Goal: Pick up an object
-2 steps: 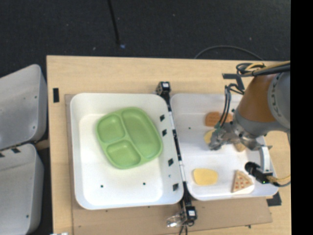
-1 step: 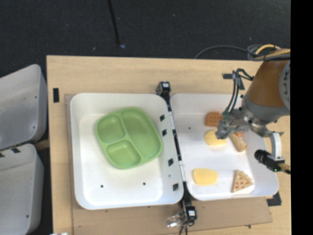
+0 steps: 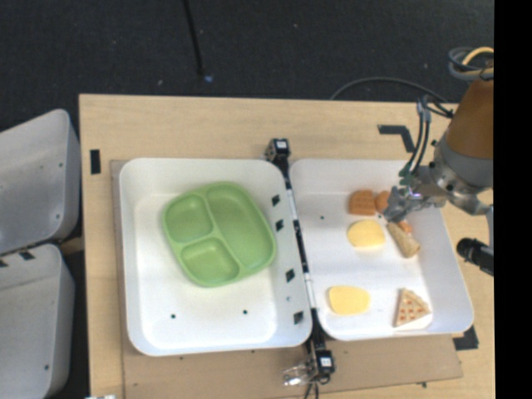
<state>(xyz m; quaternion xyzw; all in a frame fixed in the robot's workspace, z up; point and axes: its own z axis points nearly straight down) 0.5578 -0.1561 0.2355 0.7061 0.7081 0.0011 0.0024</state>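
Gripper low in rt bin by orange food piece; green divided plate in lt bin.

A pale wooden tabletop fills the middle of the view, its grain light and its edges square. Around it lies a dark floor, near black and faintly speckled, with a thin dark cable running across it at a slant toward the upper left. At the left edge, just beside the tabletop, stand two light grey panels, one above the other, with rounded corners and small dark marks between them. The light is even and soft, casting faint shadows. Small black brackets sit at the tabletop's left side.
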